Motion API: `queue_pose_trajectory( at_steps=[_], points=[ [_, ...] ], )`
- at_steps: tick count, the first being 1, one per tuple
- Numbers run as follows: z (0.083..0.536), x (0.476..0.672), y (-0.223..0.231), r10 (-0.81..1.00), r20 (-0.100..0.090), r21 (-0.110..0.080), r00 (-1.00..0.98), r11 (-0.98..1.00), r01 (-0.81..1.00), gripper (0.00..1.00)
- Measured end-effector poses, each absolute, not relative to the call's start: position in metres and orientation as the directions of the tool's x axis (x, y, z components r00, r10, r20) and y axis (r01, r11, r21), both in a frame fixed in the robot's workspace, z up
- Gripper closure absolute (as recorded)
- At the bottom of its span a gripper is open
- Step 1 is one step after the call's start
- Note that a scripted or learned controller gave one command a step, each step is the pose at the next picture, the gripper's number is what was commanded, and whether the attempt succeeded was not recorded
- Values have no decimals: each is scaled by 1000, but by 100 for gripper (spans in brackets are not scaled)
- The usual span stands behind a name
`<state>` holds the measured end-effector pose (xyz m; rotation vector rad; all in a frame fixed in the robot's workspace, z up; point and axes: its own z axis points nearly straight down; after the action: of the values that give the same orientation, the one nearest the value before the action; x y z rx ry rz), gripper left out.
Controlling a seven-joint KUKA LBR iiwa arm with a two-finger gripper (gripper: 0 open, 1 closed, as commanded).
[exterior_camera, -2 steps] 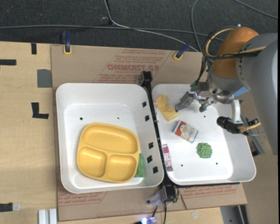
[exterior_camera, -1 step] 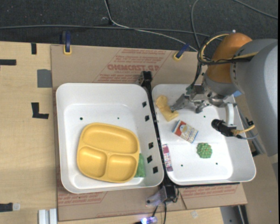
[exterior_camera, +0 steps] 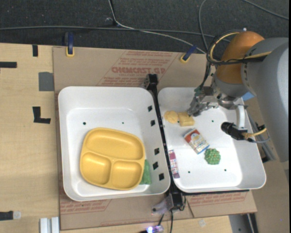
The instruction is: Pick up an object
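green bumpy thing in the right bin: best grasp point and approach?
Take the green bumpy object across its middle, coming straight down from above. It is small, roundish and lies alone on the right bin floor, apart from the red-and-white packet, so the fingers likely have room on either side.

We look down at a slant from one fixed camera above the bench point(exterior_camera: 19, 144), far enough back to take in both white bins. Relative to the left bin point(exterior_camera: 70, 101), the right bin point(exterior_camera: 252, 178) lies rightward, and the arm point(exterior_camera: 274, 81) enters beyond it.
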<state>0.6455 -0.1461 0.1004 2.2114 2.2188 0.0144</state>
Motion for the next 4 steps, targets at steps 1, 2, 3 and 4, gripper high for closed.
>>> queue_pose_trajectory(
  at_steps=[1, 2, 3, 4],
  points=[
    [156, 657, -143, 1000, -1, 4, -2, 2, 1000, 100],
    [199, 660, -143, 1000, -1, 4, -1, 1, 1000, 100],
    [243, 658, -139, 1000, -1, 3, -2, 2, 1000, 100],
    [231, 642, -90, 1000, 1, -2, -5, 5, 1000, 100]
  ],
)
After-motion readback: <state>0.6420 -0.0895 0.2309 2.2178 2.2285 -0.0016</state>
